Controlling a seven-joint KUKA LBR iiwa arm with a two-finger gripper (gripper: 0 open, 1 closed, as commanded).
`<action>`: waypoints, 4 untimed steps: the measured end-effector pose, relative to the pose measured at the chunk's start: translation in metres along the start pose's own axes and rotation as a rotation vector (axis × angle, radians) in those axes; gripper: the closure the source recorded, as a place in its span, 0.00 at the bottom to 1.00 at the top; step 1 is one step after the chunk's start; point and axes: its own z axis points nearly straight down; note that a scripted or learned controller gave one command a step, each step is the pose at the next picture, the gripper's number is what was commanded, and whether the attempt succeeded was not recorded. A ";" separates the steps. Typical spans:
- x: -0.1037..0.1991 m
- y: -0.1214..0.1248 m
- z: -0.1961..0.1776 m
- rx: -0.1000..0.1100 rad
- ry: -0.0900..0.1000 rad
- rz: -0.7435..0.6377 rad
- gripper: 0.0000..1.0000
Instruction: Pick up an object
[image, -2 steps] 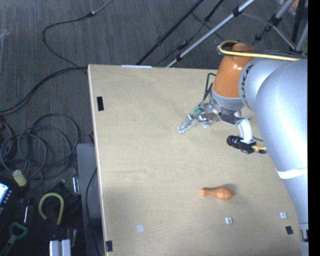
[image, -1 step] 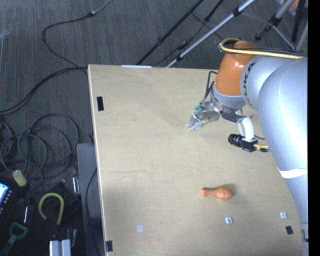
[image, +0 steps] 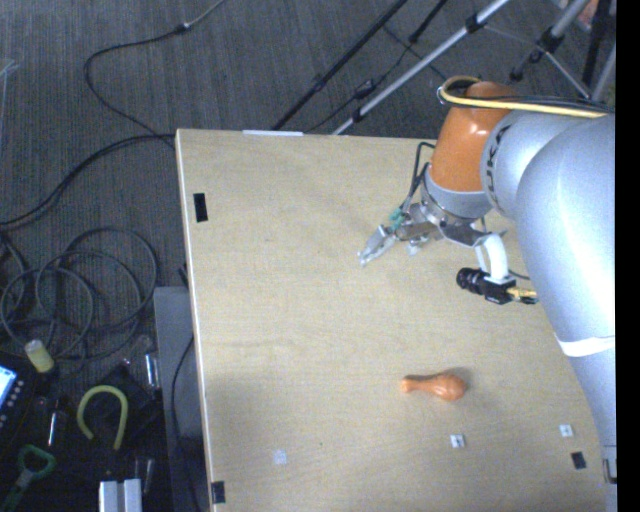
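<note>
One orange object (image: 436, 385), shaped like a small gourd with a thin neck pointing left, lies flat on the tan table (image: 290, 330). It is the single loose thing on that surface. One grey arm (image: 560, 220) with an orange band reaches in from the right, and its hand (image: 378, 245) hangs above the table, up and to the left of the orange object and well apart from it. The fingers (image: 371, 250) seem pressed close together with nothing between them, though they are small and blurred. Three small black marks and three small pale tags dot the table around the orange object. No writing can be read.
</note>
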 end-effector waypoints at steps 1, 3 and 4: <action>-0.008 -0.003 -0.076 0.001 0.001 0.299 0.00; -0.106 -0.029 -0.068 0.003 0.000 0.355 0.00; -0.107 -0.028 -0.045 0.001 0.002 0.106 0.00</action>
